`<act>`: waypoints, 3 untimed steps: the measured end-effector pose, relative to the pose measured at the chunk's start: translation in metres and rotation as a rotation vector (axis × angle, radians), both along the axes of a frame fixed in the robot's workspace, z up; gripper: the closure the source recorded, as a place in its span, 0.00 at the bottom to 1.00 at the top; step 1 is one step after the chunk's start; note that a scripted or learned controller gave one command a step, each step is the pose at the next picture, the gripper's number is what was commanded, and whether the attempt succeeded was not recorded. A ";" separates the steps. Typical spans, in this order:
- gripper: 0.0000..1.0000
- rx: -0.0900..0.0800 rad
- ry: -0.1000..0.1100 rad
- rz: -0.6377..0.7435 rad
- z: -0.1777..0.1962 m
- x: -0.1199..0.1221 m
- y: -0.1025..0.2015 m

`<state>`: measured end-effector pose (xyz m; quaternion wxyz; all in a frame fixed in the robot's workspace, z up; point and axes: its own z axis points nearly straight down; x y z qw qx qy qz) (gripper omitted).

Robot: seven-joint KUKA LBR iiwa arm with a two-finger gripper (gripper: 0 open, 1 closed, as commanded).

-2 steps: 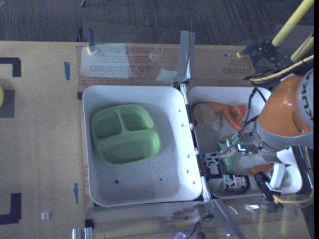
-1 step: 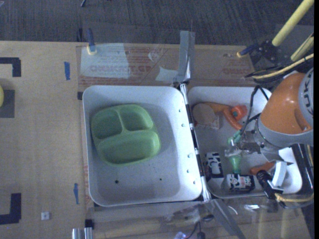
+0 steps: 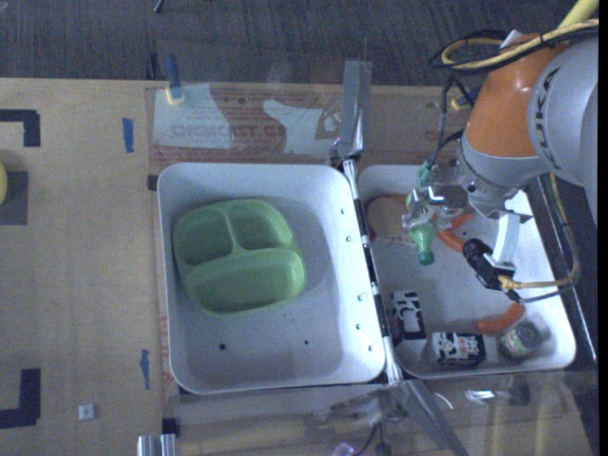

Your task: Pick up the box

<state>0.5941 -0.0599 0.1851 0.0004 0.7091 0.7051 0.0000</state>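
1. Hanging over the upper left part of the right bin, the pincer is pointing down at the end of the grey arm, which is reaching in from the right with its orange band just above the wrist.
2. Whether the pincer is released or clenched I cannot tell; nothing is clearly showing between its tips.
3. A small green bottle is lying just below the pincer, and a brown round thing is sitting beside it to the left, near the bin's wall.
4. The box, dark with white markings, is lying flat near the bin's front edge, well apart from the pincer.
5. A second small black-and-white packet is resting close to the box, up against the left wall.
6. A round can is sitting to the right of the box, with an orange piece lying just above it.
7. A green divided plate is sitting in the left bin, toward its upper left.
8. Both bins are sitting side by side on the tan surface.
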 end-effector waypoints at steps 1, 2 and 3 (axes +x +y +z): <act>1.00 -0.001 -0.001 -0.132 0.045 0.064 0.040; 1.00 -0.002 -0.003 -0.127 0.055 0.065 0.042; 1.00 0.000 -0.001 -0.394 0.232 0.060 -0.001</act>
